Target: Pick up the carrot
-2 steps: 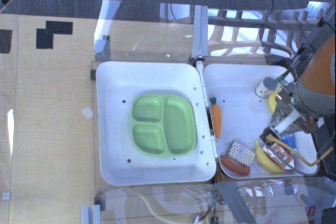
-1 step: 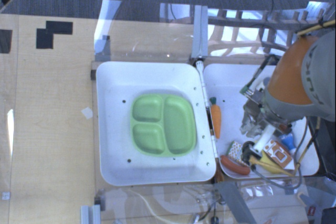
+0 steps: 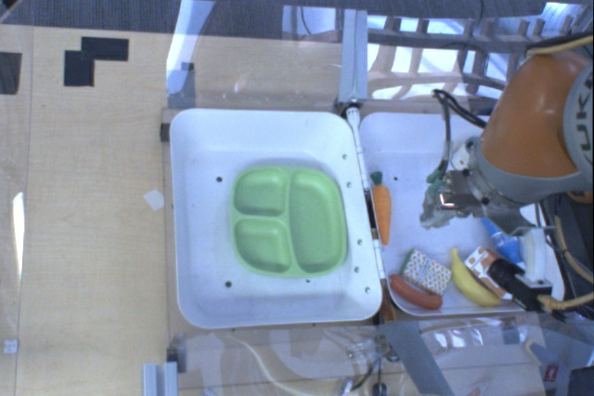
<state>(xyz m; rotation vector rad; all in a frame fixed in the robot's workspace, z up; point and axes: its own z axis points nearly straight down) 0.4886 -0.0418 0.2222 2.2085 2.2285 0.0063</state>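
The carrot (image 3: 380,210) is orange with a green top and lies along the left wall of the right bin (image 3: 408,136), pointing toward the front. My gripper (image 3: 440,202) hangs over the middle of the right bin, a short way to the right of the carrot and apart from it. The orange-banded wrist above covers much of it. Nothing shows between it and the carrot.
The left bin (image 3: 200,199) holds a green divided plate (image 3: 289,220). At the front of the right bin lie a red sausage (image 3: 416,292), a patterned packet (image 3: 427,272), a banana (image 3: 471,280) and a few small items at the right.
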